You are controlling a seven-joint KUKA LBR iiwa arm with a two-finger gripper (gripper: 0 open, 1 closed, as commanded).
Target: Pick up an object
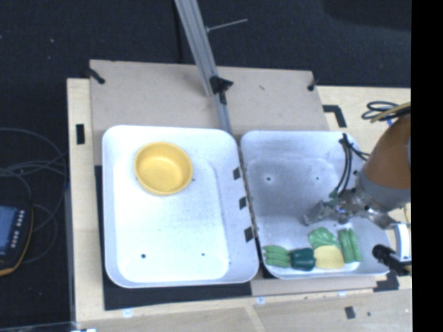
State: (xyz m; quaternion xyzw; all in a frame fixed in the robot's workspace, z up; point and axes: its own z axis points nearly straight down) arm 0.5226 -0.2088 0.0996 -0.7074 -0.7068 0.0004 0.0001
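The gripper (320, 214) is hovering low in the right bin (291, 164), just above green and yellow toys (325, 249); its opening is impossible to tell.

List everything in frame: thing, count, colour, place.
bins: 2, white, side by side on the bench
bowl: 1, yellow, far-left part of left bin
green pieces: several, clustered along near edge of right bin
yellow piece: 1, in that cluster
metal rail: 1, grey, slanting down from the top toward the bins
handheld unit: 1, dark with orange, left edge
arm: 1, grey/orange, over right bin
gripper: 1, above the cluster
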